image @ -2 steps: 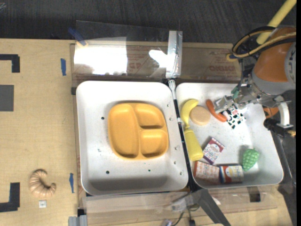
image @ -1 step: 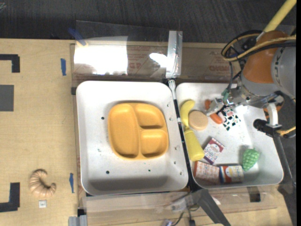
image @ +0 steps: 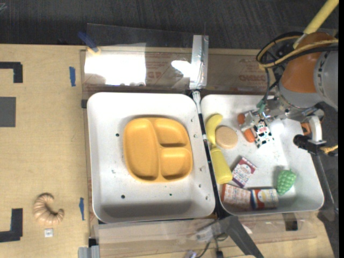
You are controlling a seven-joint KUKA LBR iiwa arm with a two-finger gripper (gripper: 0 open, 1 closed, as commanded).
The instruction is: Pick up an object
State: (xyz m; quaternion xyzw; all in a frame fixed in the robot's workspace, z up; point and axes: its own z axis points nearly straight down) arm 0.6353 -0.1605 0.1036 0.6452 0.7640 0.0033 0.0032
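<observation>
Left bin [image: 102,144]: white shallow tray holding a yellow three-compartment plastic plate [image: 157,148].
Right bin [image: 309,190]: yellow plastic bottle [image: 217,155], tan round disc [image: 226,137], black-and-white cow toy [image: 262,135], green knobbly toy [image: 286,180], small printed packets [image: 243,172].
Hand [image: 259,115]: at the right bin's far edge, just above the cow toy; grip state cannot be made out.

This looks like a robotics lab set up for testing. A pale wooden counter [image: 43,144] carries two shallow white bins: the left bin [image: 102,160] and the right bin [image: 309,192], side by side. Black corner marks [image: 13,71] and strips of blue tape [image: 72,75] are stuck on the counter left of the bins. Behind the left bin stands a clear plastic sheet [image: 142,61]. Yellow and black cables [image: 279,50] loop around the grey and orange robot arm [image: 306,77] beyond the right bin.
</observation>
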